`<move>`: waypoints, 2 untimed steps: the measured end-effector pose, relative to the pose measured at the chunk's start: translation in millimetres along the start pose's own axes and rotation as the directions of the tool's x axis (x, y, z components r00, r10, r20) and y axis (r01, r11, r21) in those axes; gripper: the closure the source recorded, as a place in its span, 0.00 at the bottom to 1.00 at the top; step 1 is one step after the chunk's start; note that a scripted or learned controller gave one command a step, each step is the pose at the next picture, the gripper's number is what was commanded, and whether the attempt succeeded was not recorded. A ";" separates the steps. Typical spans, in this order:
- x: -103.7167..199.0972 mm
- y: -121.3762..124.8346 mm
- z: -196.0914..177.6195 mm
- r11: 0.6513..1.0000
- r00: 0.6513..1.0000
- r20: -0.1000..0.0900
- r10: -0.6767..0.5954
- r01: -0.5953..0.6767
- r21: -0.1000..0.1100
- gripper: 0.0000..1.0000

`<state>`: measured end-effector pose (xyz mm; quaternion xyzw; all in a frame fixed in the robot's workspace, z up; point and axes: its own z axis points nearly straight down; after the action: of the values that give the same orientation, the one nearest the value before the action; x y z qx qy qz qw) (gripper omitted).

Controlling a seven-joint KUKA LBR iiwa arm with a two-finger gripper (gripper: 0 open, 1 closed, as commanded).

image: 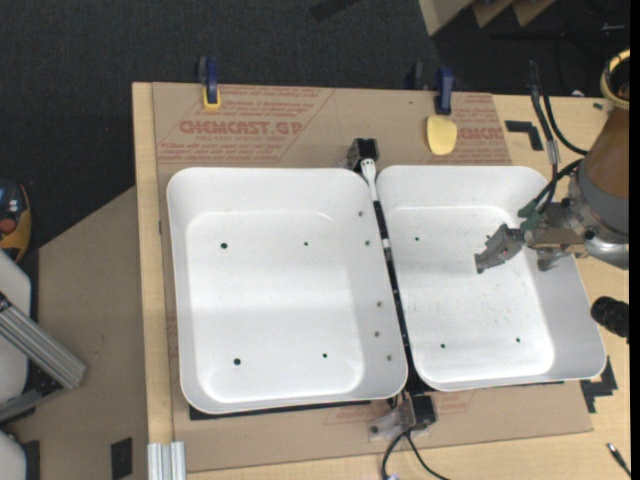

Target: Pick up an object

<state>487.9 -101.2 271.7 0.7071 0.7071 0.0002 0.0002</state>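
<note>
From where I'm standing, nothing is being carried yet, so by my reckoning the pick is not done. The arm [600, 193] is reaching in from the right and its hand [493, 253] is hanging over the right bin [560, 353], toward the bin's upper middle. The grey fingers are pointing left and slightly down, but whether they are spread or closed I cannot tell from this angle, and I'm seeing nothing between them.

What is puzzling me is the target. I'm looking over the right bin's floor and finding just small dark dots and faint speckling, no object I could name. The left bin [190, 298] is looking just as bare, with a few dots on its floor. The one loose-looking thing I'm noticing is a small yellow piece [441, 134] lying on the desk [150, 268] beyond the right bin's far rim, near a blue clamp [444, 88], well apart from the hand and outside both bins.

So I'm judging that the whole job is left: finding something, closing on it, lifting it.
</note>
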 end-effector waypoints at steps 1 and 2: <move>-0.3 9.1 -149.7 1.000 1.000 0.004 -0.002 0.002 -0.020 0.00; 0.4 8.3 -151.6 1.000 1.000 0.002 -0.001 0.001 -0.005 1.00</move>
<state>496.0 -100.8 423.3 0.7067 0.7075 0.0014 0.0027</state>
